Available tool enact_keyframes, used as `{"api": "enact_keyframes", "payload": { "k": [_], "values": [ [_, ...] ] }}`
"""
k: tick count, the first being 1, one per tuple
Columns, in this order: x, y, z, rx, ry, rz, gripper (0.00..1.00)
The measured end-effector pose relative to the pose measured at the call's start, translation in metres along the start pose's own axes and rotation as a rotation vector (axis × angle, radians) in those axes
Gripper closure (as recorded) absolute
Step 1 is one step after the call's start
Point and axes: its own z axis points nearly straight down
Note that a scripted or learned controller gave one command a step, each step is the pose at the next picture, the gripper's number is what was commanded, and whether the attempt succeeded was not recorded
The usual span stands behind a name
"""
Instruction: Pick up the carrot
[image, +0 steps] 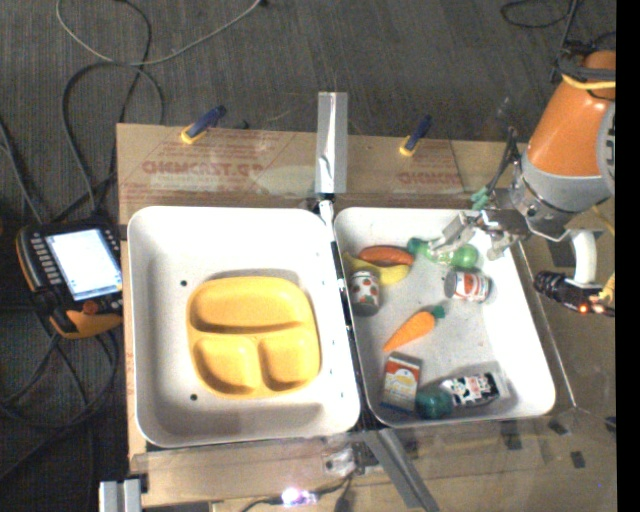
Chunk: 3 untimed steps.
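A glossy yellow plastic tray with three compartments (255, 333) is sitting in the middle of the left shallow white bin (160, 240), its moulded surface smooth and rounded at the corners. Across the divide, the right shallow white bin (535, 350) is holding a scatter of toy groceries. A small round can with a red and white label (365, 291) is resting against the bin's left wall. The orange plastic carrot with a green leafy tip (415, 327) is lying near the middle of that bin, its long axis running on a slant, point toward the lower left and green end toward the upper right. A small red and white carton (400, 382) is lying just below its point. The two-finger gripper (472, 228) is hanging over the bin's upper right corner, so the carrot is lying down and to the left of it, well apart. Whether its fingers are spread or closed I cannot tell; nothing is visibly between them.
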Motion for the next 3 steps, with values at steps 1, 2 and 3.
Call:
{"api": "enact_keyframes", "payload": {
  "k": [1, 2, 3],
  "values": [
    [0.012, -0.078, 0.004, 0.003, -0.001, 0.408, 0.0],
    [0.056, -0.042, 0.008, 0.002, -0.001, 0.487, 0.0],
    [0.028, -0.068, 0.147, -0.011, 0.001, 0.441, 0.0]
  ]
}}
